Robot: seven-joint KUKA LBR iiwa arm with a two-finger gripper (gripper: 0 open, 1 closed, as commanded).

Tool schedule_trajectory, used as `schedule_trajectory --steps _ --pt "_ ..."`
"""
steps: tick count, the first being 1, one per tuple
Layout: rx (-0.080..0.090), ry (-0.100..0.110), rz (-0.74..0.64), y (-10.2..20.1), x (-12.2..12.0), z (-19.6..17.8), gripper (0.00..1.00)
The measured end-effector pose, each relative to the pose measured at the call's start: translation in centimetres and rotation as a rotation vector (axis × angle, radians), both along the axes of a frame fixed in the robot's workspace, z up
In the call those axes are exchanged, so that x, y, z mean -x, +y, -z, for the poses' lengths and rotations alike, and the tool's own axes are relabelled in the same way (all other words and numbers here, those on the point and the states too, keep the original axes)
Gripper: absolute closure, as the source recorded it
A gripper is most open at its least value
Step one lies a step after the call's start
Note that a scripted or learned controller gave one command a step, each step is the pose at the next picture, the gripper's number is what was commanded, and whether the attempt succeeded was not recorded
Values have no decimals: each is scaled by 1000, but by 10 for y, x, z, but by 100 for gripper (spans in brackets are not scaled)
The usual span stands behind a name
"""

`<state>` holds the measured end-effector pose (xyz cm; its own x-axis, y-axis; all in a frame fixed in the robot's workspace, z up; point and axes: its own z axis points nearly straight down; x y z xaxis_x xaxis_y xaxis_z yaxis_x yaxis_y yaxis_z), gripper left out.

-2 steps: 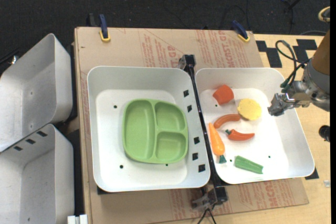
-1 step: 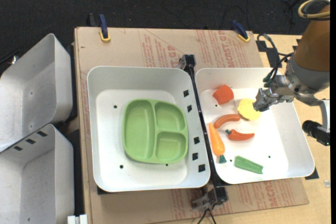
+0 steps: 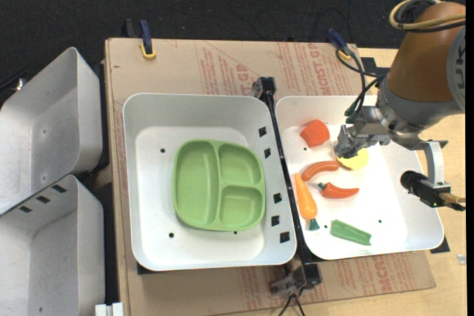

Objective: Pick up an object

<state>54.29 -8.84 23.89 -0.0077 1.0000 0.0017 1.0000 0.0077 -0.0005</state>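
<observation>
The gripper [image 3: 352,144] hangs low over the right bin [image 3: 415,233], near the middle of its far half, and its tip sits right on top of a yellow toy [image 3: 355,160] that peeks out from under it on the near side. Whether it has closed on that toy or is spread above it cannot be told from this slanted view, since the wrist and its cables cover the tip.

The yellow toy looks like the likeliest target (a guess, since the task names no particular thing). It lies straight beneath the tool, slightly toward the bin's near edge, so the coming move turns on a plain vertical relation: down to grip, or up to lift. So little of it shows that its long axis cannot be read.

Just beside it, toward the divider between the bins, lies a curved orange sausage [image 3: 319,169], and farther toward the far edge an orange-red block [image 3: 315,132]. A red pepper [image 3: 340,191], a carrot [image 3: 305,196] along the divider, and a green pod [image 3: 349,232] near the near edge lie well apart from the tool.

The left bin [image 3: 148,233] holds a green divided plate [image 3: 219,185].
</observation>
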Motion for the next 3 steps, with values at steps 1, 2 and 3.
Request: schedule_trajectory --steps 1,2,3 --pt "0 1 0 51 -1 8 100" --pt "0 -3 0 100 -15 -1 100" --pt "2 -1 1 145 -28 8 100"
